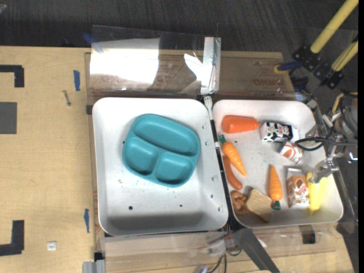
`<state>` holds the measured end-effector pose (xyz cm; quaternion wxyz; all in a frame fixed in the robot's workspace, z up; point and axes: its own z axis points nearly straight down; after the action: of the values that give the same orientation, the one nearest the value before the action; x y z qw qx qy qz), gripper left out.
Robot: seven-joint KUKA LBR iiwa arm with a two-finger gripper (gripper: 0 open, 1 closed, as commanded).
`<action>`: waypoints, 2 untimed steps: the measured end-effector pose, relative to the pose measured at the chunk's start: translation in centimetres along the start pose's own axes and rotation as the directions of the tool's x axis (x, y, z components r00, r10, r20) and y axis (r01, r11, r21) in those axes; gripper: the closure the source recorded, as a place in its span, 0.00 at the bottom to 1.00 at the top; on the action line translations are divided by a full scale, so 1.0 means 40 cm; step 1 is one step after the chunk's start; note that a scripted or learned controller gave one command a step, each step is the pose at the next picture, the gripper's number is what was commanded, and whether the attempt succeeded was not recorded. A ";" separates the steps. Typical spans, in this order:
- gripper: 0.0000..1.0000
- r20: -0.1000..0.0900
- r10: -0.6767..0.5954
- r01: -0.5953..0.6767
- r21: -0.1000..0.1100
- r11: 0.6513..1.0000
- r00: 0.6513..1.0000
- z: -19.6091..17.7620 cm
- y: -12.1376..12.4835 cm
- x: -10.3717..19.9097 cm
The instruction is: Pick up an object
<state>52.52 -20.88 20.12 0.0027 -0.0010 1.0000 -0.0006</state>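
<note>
Two shallow white bins sat side by side on the bench. The left bin [108, 169] held a teal divided plate [161, 148] lying near its middle, tilted slightly toward the far right corner. The right bin [330, 209] carried the loose toy food. A large orange carrot [239, 124] lay along the far edge beside a small black-and-white carton [276, 132], with a red-and-white can [290, 152] just in front of that carton. A second carrot [234, 157] rested against the left edge, and a third, slimmer carrot [275, 185] pointed toward the near edge around the bin's middle. A slice of toast [259, 203] lay at the near edge beside a brown pretzel [238, 200] in the near left corner. A snack packet [297, 190] and a yellow corn cob [314, 192] lay close together by the right edge. No arm or gripper appeared, so the state of the jaws could not be told.
</note>
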 end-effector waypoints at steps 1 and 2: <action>0.00 0.016 0.061 -0.061 0.005 0.998 0.998 0.214 -0.035 0.055; 0.00 0.044 0.068 -0.069 0.023 0.997 0.997 0.229 -0.018 0.081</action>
<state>49.34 -21.62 10.93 0.0245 0.0336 0.9991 -0.0126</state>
